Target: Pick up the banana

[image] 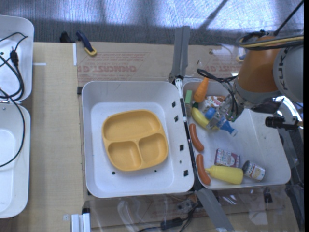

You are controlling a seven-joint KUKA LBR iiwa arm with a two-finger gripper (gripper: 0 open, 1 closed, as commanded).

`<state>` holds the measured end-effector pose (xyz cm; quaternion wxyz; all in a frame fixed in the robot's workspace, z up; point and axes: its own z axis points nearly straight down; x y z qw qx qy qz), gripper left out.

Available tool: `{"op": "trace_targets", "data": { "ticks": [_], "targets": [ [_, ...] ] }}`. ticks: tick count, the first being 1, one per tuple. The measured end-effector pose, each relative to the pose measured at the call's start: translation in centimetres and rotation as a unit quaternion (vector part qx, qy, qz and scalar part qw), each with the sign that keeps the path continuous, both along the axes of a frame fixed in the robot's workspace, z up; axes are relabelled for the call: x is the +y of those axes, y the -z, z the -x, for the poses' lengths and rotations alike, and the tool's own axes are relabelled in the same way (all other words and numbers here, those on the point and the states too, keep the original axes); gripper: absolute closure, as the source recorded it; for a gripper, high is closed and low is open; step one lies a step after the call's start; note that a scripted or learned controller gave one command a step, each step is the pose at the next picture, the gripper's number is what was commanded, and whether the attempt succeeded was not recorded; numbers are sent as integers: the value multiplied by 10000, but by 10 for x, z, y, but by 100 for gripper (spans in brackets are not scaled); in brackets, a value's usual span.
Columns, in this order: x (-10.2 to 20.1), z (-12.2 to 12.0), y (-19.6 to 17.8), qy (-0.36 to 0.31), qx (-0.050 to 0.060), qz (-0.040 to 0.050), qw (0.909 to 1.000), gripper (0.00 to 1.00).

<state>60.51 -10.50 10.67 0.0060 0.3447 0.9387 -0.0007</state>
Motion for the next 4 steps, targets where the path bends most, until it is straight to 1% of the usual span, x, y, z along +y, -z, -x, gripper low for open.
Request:
{"op": "trace_targets", "data": {
  "ticks": [1,2,3,4],
  "targets": [
    [42,57,-85,-1398,51,-19,9902,100],
    [42,57,-85,-1397,50,-19,9902,0],
    [15,3,-1,-850,9,-15,9964,0],
    [14,4,-8,-829,22,-20,9966,100]
  ]
}}
